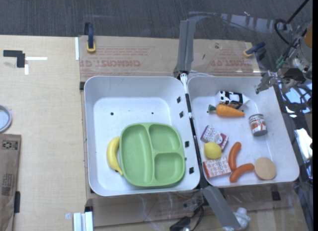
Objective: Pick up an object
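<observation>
Though the gripper (pixel 269 81) hangs above the far right rim of the right bin (pixel 287 125), this slanted view is too small and cluttered there to tell whether it is spread or pressed together, and nothing can be seen caught in it. It probably sits there, off to the side of the heap, so the camera has a clear look at the contents before a target is chosen. Nearest to it, a little toward the camera and further into the bin, lies a small can (pixel 257 124) on its side, apart from its neighbours and so likely the easiest pick. The carrot (pixel 229 110) lies to the left of the can, touching a black-and-white toy (pixel 231 97) behind it. Further off are a lemon (pixel 212 150), two sausages (pixel 234 151) and a tan disc (pixel 265 168), the lemon crowded between two red-and-white packets. Well apart, the left bin (pixel 99 106) holds a green divided plate (pixel 151 154) with a banana (pixel 114 155) tucked against its left edge; both bins rest on the desk (pixel 39 106).
</observation>
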Motion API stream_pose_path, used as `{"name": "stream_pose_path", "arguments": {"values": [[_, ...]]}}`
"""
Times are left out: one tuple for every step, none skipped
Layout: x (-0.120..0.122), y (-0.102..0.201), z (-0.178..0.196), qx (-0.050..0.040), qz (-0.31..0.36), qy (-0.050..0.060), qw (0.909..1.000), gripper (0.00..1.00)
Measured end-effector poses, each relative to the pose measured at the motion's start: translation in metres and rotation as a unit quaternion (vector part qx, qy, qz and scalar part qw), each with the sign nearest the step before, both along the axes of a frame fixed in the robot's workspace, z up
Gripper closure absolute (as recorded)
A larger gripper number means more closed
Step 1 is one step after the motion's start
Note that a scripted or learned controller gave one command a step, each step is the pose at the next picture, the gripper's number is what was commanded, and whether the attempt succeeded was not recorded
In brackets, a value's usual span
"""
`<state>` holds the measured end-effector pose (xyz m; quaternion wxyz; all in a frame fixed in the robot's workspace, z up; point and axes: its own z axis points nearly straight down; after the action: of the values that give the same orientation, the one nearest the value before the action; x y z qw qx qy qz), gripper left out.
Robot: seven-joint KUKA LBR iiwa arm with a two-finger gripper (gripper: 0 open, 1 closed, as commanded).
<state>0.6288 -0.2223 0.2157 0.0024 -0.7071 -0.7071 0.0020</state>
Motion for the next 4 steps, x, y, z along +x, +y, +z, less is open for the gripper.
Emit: {"name": "stream_pose_path", "arguments": {"values": [[0.007, 0.069, 0.029, -0.0016, -0.115, 0.000, 0.9934, 0.00], [-0.055, 0.051, -0.071, -0.0001, -0.067, 0.001, 0.9978, 0.00], [0.014, 0.051, -0.111, 0.0014, -0.097, 0.007, 0.9952, 0.00], [0.021, 0.085, -0.112, -0.0067, 0.046, -0.002, 0.9989, 0.00]]}}
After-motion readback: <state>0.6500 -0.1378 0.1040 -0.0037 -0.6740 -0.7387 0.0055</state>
